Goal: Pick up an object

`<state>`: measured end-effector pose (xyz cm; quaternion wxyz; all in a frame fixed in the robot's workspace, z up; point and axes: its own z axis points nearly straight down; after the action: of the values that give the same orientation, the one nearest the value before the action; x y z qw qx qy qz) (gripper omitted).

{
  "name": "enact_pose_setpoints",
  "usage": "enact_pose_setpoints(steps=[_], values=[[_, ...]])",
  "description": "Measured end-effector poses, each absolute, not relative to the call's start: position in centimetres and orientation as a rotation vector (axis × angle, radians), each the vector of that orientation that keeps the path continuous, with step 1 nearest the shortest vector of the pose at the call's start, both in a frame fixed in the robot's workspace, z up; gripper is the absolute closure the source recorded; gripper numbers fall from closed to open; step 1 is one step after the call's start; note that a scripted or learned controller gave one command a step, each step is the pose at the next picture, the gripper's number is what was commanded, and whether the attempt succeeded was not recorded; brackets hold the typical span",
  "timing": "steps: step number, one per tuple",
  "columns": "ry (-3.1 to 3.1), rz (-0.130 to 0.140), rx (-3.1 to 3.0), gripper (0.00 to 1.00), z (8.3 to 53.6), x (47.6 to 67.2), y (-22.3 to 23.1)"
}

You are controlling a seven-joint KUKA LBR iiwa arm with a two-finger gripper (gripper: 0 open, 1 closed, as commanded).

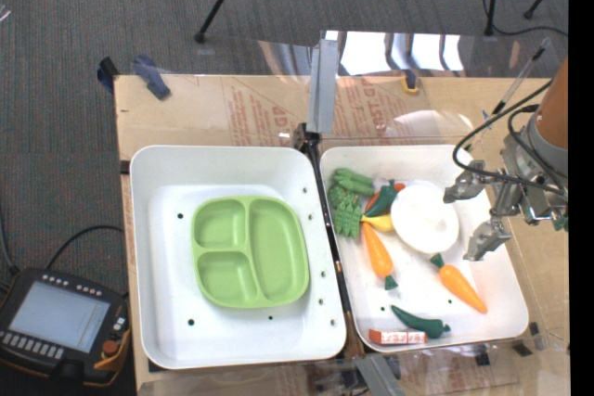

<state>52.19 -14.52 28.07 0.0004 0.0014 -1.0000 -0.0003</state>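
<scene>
Camera view from above the surface: the two-finger gripper (476, 218) hangs over the right-hand shallow white bin (516, 311), its two metal fingers spread apart with nothing between them, so it is open and empty. Under and just left of it lies a round white plastic plate (425, 218); just below the lower finger sits an orange toy carrot with a green stem (460, 287), lying at a slant near the bin's right wall. A second, longer orange toy carrot (376, 253) lies left of the plate, beside a cluster of green toy vegetables (349, 198), and a dark green toy pepper (419, 321) rests near the front wall above a small red-and-white packet (400, 338). The left shallow white bin (153, 199) carries a light green divided plastic tray (250, 251). The nearby carrot looks the best target, I'd say: it stands apart from its neighbours. To do this well, turn the fingers across its narrow body, centre on the thick middle, descend straight, and close before lifting; the tapered tip could slip out.
</scene>
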Motion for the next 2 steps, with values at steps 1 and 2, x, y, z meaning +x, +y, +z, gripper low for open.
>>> enact_pose_setpoints(steps=[1, 2], values=[[-3.127, -0.008, 0.027, 0.00, 12.2, 50.6, -14.5], [-3.132, -0.005, -0.155, 0.00, 8.5, 49.3, -9.6]])
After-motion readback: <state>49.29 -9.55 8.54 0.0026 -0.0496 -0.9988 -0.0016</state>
